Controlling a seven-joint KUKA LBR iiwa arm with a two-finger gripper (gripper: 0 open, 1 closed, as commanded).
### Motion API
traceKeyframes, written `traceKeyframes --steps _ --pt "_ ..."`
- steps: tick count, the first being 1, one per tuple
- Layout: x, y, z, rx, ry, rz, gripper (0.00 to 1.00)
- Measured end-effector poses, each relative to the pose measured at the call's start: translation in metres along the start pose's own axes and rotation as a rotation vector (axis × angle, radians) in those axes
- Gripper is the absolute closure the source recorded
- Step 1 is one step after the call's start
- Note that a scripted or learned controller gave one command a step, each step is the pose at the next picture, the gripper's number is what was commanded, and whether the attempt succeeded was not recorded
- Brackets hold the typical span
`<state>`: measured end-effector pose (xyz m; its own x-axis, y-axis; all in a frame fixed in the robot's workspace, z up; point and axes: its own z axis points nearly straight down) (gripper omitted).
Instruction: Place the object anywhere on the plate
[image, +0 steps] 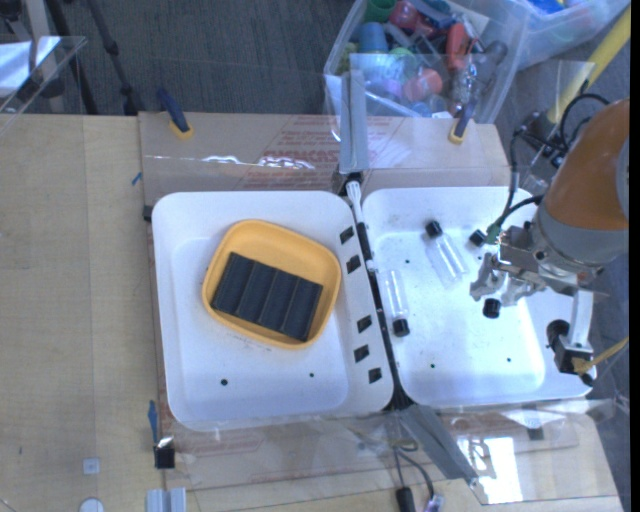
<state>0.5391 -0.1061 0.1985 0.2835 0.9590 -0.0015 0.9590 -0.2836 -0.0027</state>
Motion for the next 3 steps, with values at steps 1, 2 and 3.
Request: traceKeyframes --steps 1,2,3 --pt "0.043 0.032 -0.006 -0.004 0.000 -0.191 1.00" --pt "0.108 0.071 -0.015 -0.002 0.000 -0.212 1.00" --pt "0.155 0.087 -0.036 -0.006 0.000 -0.404 1.00"
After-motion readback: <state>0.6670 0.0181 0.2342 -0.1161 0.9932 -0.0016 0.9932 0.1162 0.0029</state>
